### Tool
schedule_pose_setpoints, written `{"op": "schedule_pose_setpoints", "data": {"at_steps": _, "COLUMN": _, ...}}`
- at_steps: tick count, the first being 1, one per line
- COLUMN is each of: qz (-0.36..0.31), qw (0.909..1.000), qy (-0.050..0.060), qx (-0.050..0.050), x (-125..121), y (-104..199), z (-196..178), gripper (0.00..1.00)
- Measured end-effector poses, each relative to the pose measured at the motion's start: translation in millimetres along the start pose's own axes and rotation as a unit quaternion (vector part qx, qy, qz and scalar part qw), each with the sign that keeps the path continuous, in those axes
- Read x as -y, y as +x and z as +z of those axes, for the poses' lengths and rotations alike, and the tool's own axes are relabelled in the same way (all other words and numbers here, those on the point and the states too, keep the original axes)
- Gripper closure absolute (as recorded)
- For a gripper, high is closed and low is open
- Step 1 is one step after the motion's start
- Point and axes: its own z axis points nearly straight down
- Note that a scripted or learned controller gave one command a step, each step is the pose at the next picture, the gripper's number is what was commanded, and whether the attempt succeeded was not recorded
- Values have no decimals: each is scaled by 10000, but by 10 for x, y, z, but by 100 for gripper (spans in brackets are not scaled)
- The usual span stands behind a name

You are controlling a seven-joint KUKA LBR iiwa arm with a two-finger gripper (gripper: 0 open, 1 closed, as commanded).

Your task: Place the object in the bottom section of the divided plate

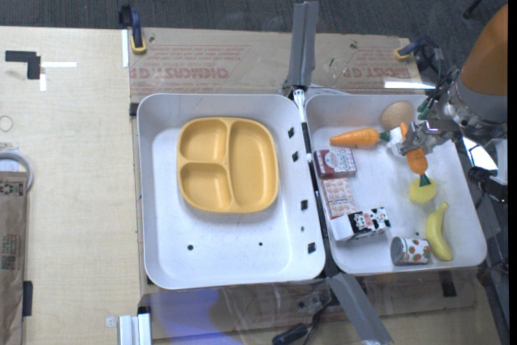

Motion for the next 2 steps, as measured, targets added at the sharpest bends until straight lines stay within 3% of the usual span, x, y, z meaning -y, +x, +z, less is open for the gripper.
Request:
{"op": "schedule_pose_setpoints", "data": {"at_steps": 1, "qz": 257, "qw": 9997, "qy": -1, "qx": 3, "x": -35, "y": 469, "z": -1053, "gripper": 100}}
{"op": "schedule_pose_setpoints", "data": {"at_steps": 2, "qz": 341, "qw": 9994, "qy": 5, "qx": 9, "x": -266, "y": 1435, "z": -1582, "gripper": 100}}
